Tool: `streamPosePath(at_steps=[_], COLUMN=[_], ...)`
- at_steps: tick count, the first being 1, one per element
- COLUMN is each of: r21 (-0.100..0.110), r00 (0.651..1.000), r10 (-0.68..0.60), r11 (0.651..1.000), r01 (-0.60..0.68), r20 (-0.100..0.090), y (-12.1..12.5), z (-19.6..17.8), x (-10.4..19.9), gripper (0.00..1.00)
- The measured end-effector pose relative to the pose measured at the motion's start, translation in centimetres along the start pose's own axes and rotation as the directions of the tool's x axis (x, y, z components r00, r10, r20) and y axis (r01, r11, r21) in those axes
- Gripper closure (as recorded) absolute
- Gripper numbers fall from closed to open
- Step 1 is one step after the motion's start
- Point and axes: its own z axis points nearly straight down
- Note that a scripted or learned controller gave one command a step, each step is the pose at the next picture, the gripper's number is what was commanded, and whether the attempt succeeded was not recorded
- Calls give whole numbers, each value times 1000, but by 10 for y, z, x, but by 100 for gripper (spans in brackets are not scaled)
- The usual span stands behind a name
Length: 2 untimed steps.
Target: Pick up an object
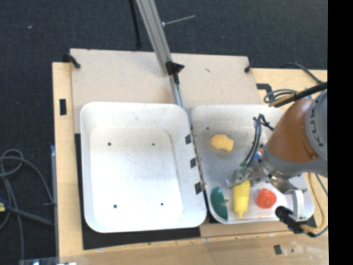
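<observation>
reaching in from the right, the arm point(295, 134) hangs over the right bin point(220, 120), its gripper point(242, 176) just above a yellow bottle point(241, 199); whether it grips anything, i cannot tell. beside the bottle lie a green thing point(219, 201) and a red thing point(266, 199); a yellow lump point(222, 143) sits farther back.

A robotics lab is showing: a worktop point(66, 148) carrying bins point(138, 115), cables point(22, 175) trailing over dark carpet point(33, 15).

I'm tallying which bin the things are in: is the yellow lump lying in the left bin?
No. The yellow lump lies in the right bin, up-view of the green, yellow and red things near the gripper; the left bin holds none of them.
</observation>
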Motion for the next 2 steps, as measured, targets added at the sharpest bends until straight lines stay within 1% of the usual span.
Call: streamPosePath(at_steps=[1, 2], r21=[-1, -2], r00=[1000, 1000], r10=[-14, -14], r11=[1000, 1000], r01=[14, 14], r20=[1, 1], y=[4, 7], z=[-58, -112], x=[8, 7], gripper=[100, 100])
